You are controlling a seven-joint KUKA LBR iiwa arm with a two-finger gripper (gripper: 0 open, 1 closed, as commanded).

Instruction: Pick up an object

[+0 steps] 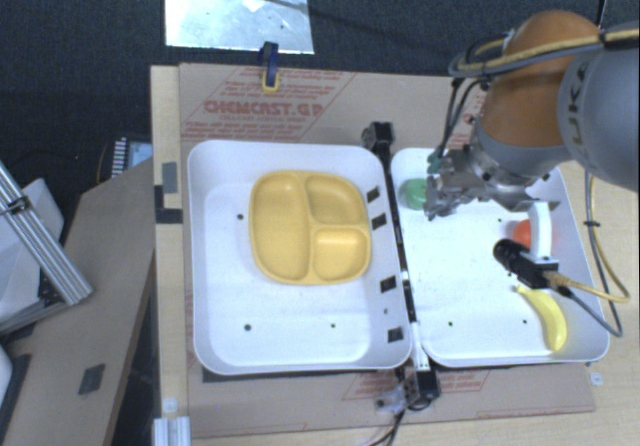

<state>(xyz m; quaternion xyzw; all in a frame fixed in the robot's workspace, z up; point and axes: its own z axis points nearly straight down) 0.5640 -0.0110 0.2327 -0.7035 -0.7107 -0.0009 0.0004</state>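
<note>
Our gripper (437, 202) hangs just beside the green object (411, 193) in the right bin (480, 339); whether the jaws are wide or narrow we cannot tell. We should center over it before closing.

Gripper (437, 202) beside a green object (411, 194) in the right bin (470, 334).
</note>
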